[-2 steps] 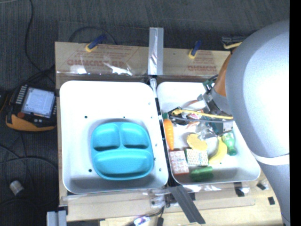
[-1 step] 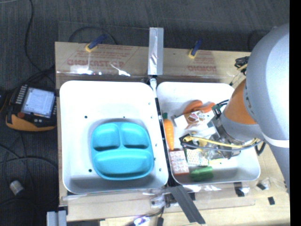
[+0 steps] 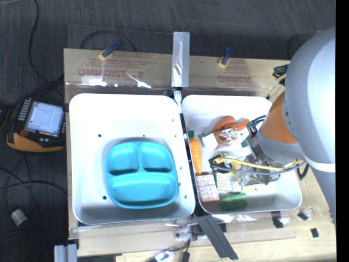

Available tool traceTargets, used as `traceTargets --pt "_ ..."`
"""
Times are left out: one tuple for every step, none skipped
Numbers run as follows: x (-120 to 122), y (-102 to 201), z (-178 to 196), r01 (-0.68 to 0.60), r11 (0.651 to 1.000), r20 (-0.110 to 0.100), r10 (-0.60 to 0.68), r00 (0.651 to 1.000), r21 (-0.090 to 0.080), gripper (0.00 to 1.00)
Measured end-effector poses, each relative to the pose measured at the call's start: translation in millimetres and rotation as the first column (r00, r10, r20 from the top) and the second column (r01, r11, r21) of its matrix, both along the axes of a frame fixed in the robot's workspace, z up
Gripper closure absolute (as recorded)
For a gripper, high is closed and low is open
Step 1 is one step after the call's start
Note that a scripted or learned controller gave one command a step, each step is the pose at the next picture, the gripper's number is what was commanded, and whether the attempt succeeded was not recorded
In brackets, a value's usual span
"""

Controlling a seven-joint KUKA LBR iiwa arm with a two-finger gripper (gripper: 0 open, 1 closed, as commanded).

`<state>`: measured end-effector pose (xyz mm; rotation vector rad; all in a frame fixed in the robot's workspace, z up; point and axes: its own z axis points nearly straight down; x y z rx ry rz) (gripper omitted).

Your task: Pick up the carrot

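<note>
L bin [image 3: 87, 146] – blue tray [image 3: 142, 173]; R bin [image 3: 283, 198] – carrot [image 3: 194, 154], clutter; fingers' state unclear.

Even overhead light, moderately bright. The white bins [image 3: 125, 105] are near blown out, little surface detail. Soft shadow under the blue tray [image 3: 143, 173] toward 6 o'clock. Glare streaks on the clear plastic sheet [image 3: 131, 72] at 12 o'clock. Dark carpet [image 3: 32, 37] at 9 o'clock underexposed. The arm [image 3: 313, 91] at 3 o'clock is close, soft-focused. Overall resolution low, mildly grainy.
</note>
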<state>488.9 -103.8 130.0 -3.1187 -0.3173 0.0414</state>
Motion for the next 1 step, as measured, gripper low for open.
traceTargets --pt "-1.0 0.4 4.4 -0.002 1.0 -0.013 0.002 1.0 0.002 1.0"
